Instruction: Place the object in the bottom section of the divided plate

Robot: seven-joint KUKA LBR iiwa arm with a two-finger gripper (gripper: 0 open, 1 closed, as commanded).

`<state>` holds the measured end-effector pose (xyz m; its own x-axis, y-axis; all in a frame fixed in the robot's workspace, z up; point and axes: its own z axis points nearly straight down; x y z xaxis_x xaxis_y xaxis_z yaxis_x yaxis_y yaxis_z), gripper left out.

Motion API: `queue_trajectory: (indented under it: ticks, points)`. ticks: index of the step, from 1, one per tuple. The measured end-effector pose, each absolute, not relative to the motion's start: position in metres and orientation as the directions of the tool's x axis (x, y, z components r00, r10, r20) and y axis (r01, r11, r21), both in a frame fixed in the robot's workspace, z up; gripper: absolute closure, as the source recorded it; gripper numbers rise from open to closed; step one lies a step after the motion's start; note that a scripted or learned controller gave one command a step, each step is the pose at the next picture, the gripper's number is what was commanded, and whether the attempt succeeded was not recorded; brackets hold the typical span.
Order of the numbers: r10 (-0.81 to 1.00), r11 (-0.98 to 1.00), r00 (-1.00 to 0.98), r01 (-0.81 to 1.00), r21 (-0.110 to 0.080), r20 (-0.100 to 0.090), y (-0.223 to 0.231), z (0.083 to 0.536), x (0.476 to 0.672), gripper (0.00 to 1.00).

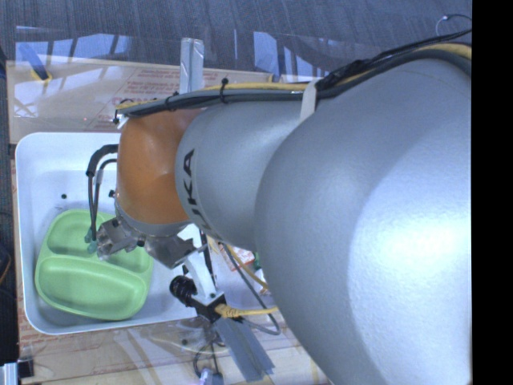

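Arm [337, 183] fills most of the frame, reaching in from the right, with the orange band [148, 167] sitting over the left white bin [32, 159]. The hand [112, 243] is low over the green divided plate [88, 283], at about the ridge between the upper compartment and the large bottom section. It's seen from behind and mostly hidden by the wrist, so I cannot tell whether it's clenched or released, and nothing can be seen gripped in it. Object to place: can't locate it. The part of the bottom section that shows looks bare green, no item resting in it; the plate's right end is hidden under the wrist hardware. The right bin is hidden behind the arm, so can't say what's there either. Judgement: placement not confirmed. Either the arm is mid-delivery over the plate or carrying nothing. Left to do, as far as visible: get the object into the bottom section, let go, and pull clear. Cable bundle [208, 307] hangs near the bin's near edge.
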<state>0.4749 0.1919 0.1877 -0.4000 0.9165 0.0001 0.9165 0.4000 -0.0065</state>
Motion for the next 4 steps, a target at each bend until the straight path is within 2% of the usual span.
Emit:
queue_trajectory:
  ticks: [1, 2, 3, 4]
  points:
    - [0.895, 0.446, -0.446, 0.895, -0.002, 0.000, 0.209, 0.258, 0.476, 1.00]
    - [0.864, 0.503, -0.503, 0.864, -0.006, 0.001, 0.134, 0.162, 0.476, 1.00]
    - [0.856, 0.516, -0.516, 0.856, -0.002, 0.000, 0.182, 0.217, 0.486, 1.00]
    - [0.856, 0.516, -0.516, 0.856, -0.002, 0.000, 0.181, 0.217, 0.486, 0.00]
